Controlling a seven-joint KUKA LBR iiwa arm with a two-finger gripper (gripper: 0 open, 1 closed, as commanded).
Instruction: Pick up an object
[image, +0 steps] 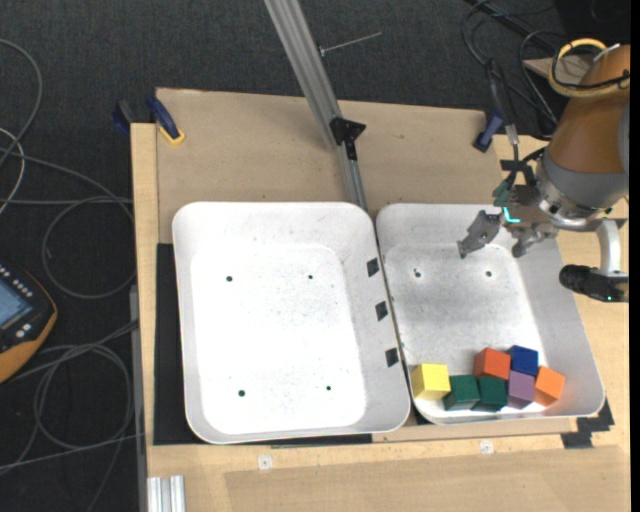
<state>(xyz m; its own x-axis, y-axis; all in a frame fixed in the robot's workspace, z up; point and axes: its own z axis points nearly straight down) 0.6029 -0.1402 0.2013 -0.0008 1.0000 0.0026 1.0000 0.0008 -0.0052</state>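
Coloured blocks (490, 380) huddled along the right bin's (440, 260) lower edge, well apart from the gripper (500, 234), fingers spread and holding nothing, at upper right.

brightness: even and fairly bright, flat overhead light
glare: the two white bins (270, 320) are the brightest area, near washed out, no hard hotspots
shadows: soft and short; a faint one under the end effector (497, 232) on the bin floor, thin ones beside the blocks (490, 378)
surroundings: dark carpet beyond the counter (250, 150) reads dim
sharpness: modest resolution, slightly soft, edges grainy
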